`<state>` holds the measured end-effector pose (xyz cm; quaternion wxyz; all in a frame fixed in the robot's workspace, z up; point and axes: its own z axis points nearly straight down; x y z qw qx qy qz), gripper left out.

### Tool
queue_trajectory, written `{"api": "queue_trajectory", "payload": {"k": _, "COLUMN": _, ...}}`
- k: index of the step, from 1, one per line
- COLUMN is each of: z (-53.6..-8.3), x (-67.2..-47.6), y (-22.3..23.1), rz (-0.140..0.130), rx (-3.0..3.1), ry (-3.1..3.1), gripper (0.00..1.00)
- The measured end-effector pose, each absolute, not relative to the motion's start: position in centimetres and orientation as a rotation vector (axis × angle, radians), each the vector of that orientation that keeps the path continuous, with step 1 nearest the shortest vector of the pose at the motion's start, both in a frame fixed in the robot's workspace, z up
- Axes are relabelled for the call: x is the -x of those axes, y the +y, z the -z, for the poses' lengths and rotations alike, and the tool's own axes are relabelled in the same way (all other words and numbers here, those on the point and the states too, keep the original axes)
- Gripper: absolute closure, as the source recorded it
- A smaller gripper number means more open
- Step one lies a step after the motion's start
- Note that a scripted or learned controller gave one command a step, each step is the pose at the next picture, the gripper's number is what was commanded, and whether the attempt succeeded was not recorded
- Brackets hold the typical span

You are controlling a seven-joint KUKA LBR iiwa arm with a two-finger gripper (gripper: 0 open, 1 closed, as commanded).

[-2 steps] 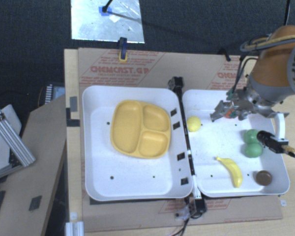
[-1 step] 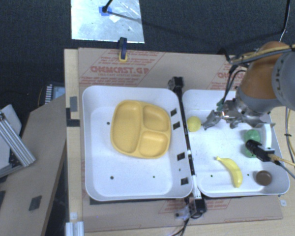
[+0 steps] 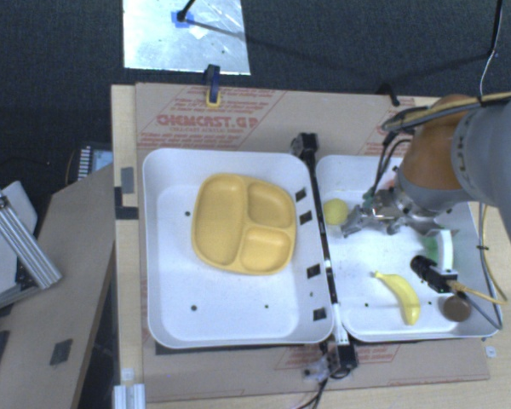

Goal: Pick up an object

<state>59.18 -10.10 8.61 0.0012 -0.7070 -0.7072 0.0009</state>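
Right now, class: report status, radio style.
End effector low in right bin, beside the ball, nothing visibly held. Banana untouched. Yellow tray in left bin.

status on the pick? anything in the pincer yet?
Done: the arm has reached into the right bin, and the pincer sits low beside the yellow-green ball.
In hand: nothing visibly held; whether it has closed is unclear.
Left: the grasp and lift. The ball, banana, green-and-white object and small brown object all lie in that bin; the yellow divided tray lies in the left one.
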Motion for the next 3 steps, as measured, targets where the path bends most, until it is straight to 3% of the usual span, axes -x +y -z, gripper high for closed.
{"api": "queue_trajectory", "payload": {"k": 1, "z": -9.9, "x": -59.3, "y": -10.2, "rz": 0.001, "rx": 2.224, "ry": -2.221, "gripper": 1.0}}
{"api": "queue_trajectory", "payload": {"k": 2, "z": -15.0, "x": -58.5, "y": -10.2, "rz": 0.005, "rx": 2.226, "ry": -2.222, "gripper": 1.0}}
{"api": "queue_trajectory", "payload": {"k": 3, "z": -19.8, "x": -59.5, "y": -10.2, "rz": 0.004, "rx": 2.219, "ry": -2.228, "gripper": 1.0}}
